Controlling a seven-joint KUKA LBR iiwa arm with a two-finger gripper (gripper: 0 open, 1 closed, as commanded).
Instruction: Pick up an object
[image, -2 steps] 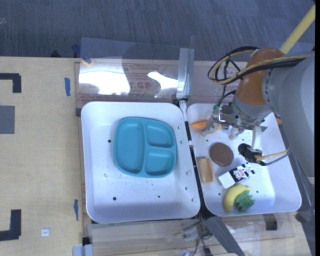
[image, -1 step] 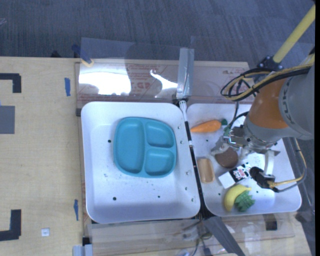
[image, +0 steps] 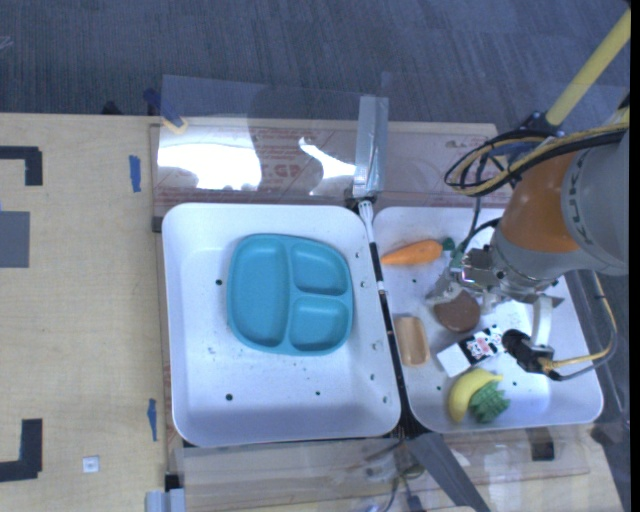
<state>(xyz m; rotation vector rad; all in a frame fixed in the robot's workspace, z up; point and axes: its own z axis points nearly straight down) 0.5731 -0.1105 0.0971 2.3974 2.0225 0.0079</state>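
A camera looks down at a slant on a bench with two shallow white bins side by side. The left bin (image: 190, 400) holds a teal divided plate (image: 290, 294) lying flat near its middle, with three compartments showing; it sits well to the left of the gripper.

In the right bin (image: 575, 400) are several small objects. Nearest the dividing wall lies a tan, bread-like piece (image: 411, 339), below and to the left of the gripper. An orange carrot (image: 412, 253) lies on its side near the bin's top edge, up and to the left of the gripper. A brown rounded object (image: 458, 314) sits just beside and slightly below the gripper. Below that lies a small white card with red and black marks (image: 474, 349), and lower still a yellow banana (image: 465, 390) touches a green leafy piece (image: 490, 402).

The grey arm with its orange band (image: 535, 215) reaches in from the right. The gripper (image: 470, 278) hangs low over the right bin, between the carrot and the brown object. Whether it is open or closed, or holding anything, cannot be told from this angle.
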